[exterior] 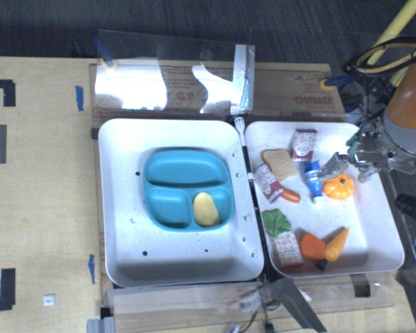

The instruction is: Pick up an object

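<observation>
Two shallow white bins sit side by side on a pale wooden bench, with a clear plastic sheet propped behind them. Inside the left bin (118, 255) lies a blue compartmented plastic tray (184, 175) with a yellow egg-shaped toy (206, 209) in its lower right pocket. Toy food is scattered across the right bin (385, 245): a tan bread slice (279, 164), a red-and-white carton (304, 144), a blue bottle (313, 179), a green leaf (276, 221) and an orange carrot (336, 243).

Reaching in from the right, the metal two-finger gripper (341, 165) hangs at that bin's upper right, and how far its jaws stand apart cannot be judged at this slant; nothing is visibly held. A small round orange pumpkin toy (338, 187) lies just below and beside the fingertips, the nearest candidate. It is nearly round, so no long axis dictates wrist turn; the move seems to hinge on a short shift toward the bin's front, then descent.
</observation>
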`<state>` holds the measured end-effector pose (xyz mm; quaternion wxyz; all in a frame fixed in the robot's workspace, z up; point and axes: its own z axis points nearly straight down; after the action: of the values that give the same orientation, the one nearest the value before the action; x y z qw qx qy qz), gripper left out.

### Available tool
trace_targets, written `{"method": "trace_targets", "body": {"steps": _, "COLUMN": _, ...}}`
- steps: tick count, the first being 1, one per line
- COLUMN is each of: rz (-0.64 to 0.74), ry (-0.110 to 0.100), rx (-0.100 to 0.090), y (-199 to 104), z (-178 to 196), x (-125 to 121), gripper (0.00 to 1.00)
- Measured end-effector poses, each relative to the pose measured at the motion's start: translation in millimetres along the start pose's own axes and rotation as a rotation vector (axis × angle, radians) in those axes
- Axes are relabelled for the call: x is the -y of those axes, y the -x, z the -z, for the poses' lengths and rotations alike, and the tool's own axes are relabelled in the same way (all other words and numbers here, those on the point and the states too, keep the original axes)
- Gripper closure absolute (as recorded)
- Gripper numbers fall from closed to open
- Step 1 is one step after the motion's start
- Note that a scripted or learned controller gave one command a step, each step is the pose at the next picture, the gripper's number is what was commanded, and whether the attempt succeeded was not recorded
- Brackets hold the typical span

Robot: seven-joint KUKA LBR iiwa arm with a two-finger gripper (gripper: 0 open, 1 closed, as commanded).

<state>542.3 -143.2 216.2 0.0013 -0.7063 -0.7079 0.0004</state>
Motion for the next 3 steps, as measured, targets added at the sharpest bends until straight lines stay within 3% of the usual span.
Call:
{"method": "trace_targets", "body": {"steps": 1, "rz": -0.151, "ry": 0.006, "rx": 0.003, "y": 26.4, "z": -96.1, "x": -26.5, "gripper": 0.00}}
{"method": "trace_targets", "body": {"steps": 2, "rz": -0.151, "ry": 0.006, "rx": 0.003, "y": 26.2, "z": -96.3, "x": -26.6, "gripper": 0.00}}
{"method": "trace_targets", "body": {"steps": 3, "rz": -0.116, "ry": 0.009, "rx": 0.003, "y": 33.5, "z": -2.0, "x": -62.6, "gripper": 0.00}}
